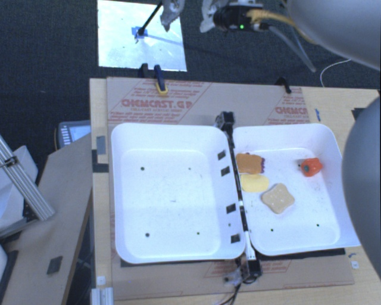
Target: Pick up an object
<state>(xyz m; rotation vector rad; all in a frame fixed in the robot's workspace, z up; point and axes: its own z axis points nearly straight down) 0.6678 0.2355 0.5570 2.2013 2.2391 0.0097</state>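
1. Your gripper [189, 15] sits beyond the far edge of the bench, with its two fingers spread and nothing between them. It is open and empty, so no grasp has begun.
2. Everything you could pick lies well away from it, in the right bin [286, 128], nearer the camera and off to its right. The closest piece to the gripper is an orange-brown slab [250, 162]. A yellow disc [255, 183] touches that slab on its far side, and a tan toast piece [278, 198] sits just beyond the disc. A small red piece [310, 167] lies apart from all three.
3. Choose the red piece or the toast — each has free space around it, so the fingers should straddle it cleanly. I judge the slab and disc risky, since they crowd each other and the bin's dividing wall.
4. Centre the gripper over your choice before descending, and keep it spread until it is low.
5. The arm comes in from the right — its grey bulk looms blurred along that side, with the wrist stretched out past the bins. The left bin [166, 196] lies between the gripper and you.
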